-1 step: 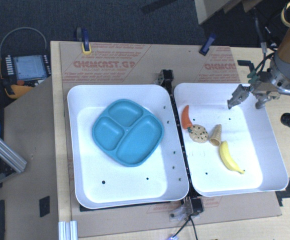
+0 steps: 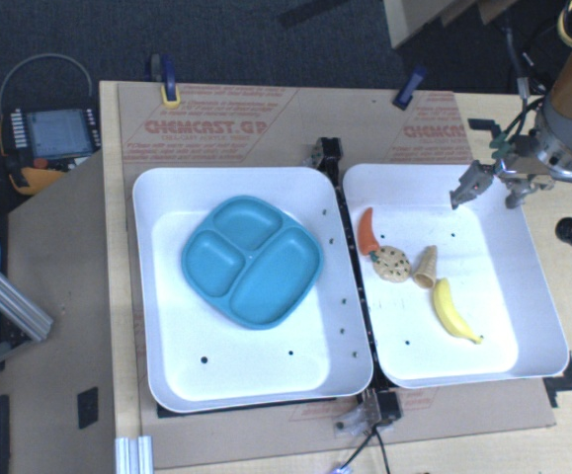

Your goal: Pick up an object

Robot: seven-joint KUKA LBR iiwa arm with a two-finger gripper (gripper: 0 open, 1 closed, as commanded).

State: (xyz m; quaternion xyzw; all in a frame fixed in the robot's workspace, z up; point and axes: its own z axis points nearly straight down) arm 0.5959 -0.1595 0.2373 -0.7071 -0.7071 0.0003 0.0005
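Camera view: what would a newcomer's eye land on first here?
The big blue three-compartment plastic plate in the left white bin. Next, the yellow banana in the right white bin, below an orange carrot, round speckled cookie and tan cone. The end effector hangs open above that bin's upper right.

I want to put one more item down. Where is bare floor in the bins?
Right white bin: bare behind the orange carrot, and beside the yellow banana. Left white bin: only margins around the blue divided plate. Crowded around the speckled cookie.

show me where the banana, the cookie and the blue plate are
banana (image 2: pixel 455 313): camera view, middle of its yellow body.
cookie (image 2: pixel 392 263): camera view, centre of its speckled top.
blue plate (image 2: pixel 253 261): camera view, ridge where its compartments meet.
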